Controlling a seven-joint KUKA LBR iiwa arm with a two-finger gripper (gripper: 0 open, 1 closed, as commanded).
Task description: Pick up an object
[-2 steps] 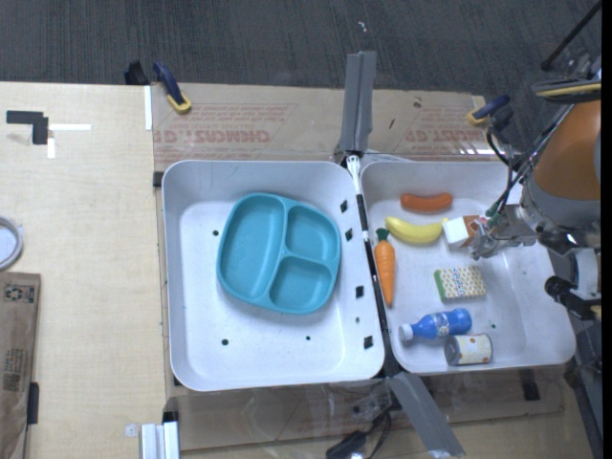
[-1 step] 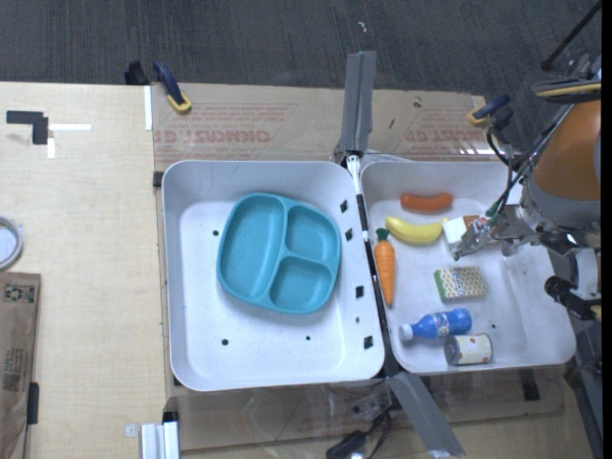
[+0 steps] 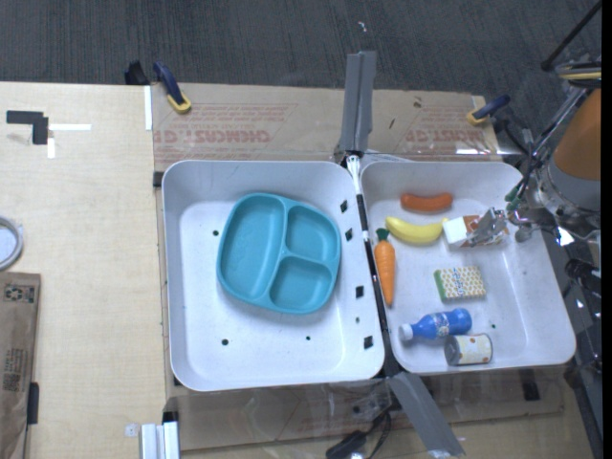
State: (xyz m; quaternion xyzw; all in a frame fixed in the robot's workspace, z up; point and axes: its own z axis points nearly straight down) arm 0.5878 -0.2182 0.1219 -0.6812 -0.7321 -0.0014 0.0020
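While the arm [image 3: 574, 151] reaches in from the right edge, the scene reads as follows.

Gripper: low over the right bin [image 3: 535, 347], at its upper right part [image 3: 490, 228]; whether it is open or closed, cannot tell.
Near the gripper: a small orange-and-white block [image 3: 457, 229] just beside it, to the left; contact unclear.
Right bin, top: sausage [image 3: 426, 201], with a banana [image 3: 414, 230] just below it.
Right bin, left wall: carrot [image 3: 384, 268], upright along the divider.
Right bin, middle: speckled sponge [image 3: 460, 282].
Right bin, bottom: blue bottle [image 3: 437, 324] on its side, a can [image 3: 469, 349] just below it.
Left bin [image 3: 191, 352]: blue divided plate [image 3: 279, 253], lying flat near the centre.
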